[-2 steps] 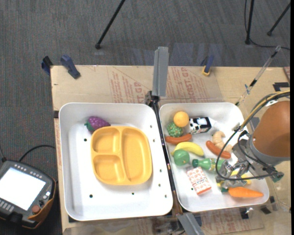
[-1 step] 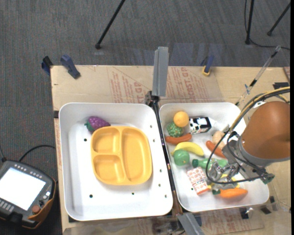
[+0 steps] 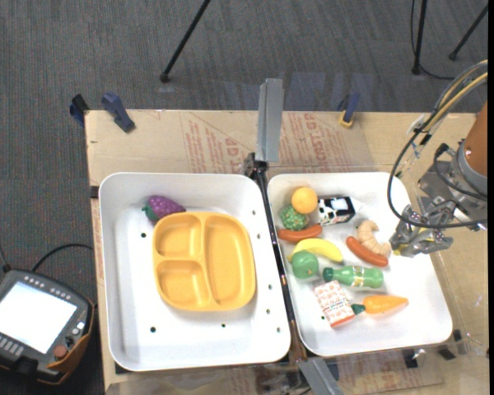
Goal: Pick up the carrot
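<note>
Fingers: I can't tell if parted or closed; gripper [image 3: 418,241] sits over the right bin's [image 3: 439,303] right edge. Carrot [image 3: 380,305] lies well apart, below-left, near the front.

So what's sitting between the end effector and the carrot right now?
Camera view: bare white bin floor lies between the end effector and the carrot; the hot dog sits just left.

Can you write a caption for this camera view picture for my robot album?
Robot gripper hovers by the right bin's edge; the carrot waits near the front.
</note>
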`<action>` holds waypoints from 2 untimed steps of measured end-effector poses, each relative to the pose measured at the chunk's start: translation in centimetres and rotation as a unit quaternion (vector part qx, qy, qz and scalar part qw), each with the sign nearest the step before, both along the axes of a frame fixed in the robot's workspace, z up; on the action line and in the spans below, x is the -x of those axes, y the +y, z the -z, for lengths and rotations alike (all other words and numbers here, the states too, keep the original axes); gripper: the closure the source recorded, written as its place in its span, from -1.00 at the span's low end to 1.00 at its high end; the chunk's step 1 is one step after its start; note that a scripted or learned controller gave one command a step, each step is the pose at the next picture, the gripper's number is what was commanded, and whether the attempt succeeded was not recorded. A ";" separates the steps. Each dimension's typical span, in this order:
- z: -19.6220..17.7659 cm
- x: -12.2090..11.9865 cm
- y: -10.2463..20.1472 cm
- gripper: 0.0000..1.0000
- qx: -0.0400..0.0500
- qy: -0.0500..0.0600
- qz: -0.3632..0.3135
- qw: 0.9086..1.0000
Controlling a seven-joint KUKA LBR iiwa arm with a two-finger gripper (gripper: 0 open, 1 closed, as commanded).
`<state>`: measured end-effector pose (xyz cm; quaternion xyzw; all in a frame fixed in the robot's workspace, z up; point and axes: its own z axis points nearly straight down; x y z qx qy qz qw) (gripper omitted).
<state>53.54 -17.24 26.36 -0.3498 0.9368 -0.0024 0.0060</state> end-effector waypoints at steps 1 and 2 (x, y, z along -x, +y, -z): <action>-18.2 -0.6 -4.0 1.00 0.002 -0.002 -0.064 0.998; -4.3 3.9 -3.7 1.00 -0.004 0.010 -0.174 0.985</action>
